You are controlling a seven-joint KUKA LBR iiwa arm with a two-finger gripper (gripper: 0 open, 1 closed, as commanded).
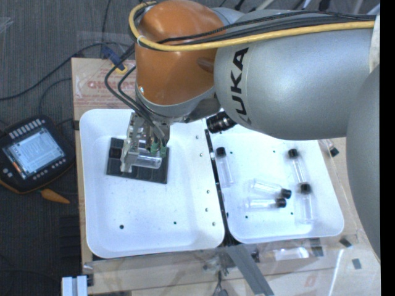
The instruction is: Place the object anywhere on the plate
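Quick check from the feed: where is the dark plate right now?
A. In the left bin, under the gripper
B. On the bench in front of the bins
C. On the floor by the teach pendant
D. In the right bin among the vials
A: the dark plate lies flat in the left bin, with the gripper directly over it.

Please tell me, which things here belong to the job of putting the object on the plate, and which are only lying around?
Job: gripper; clear vial at its fingertips, over the plate; dark plate in the left bin.

Lying about: capped vials in the right bin; handheld controller and cables on the floor.
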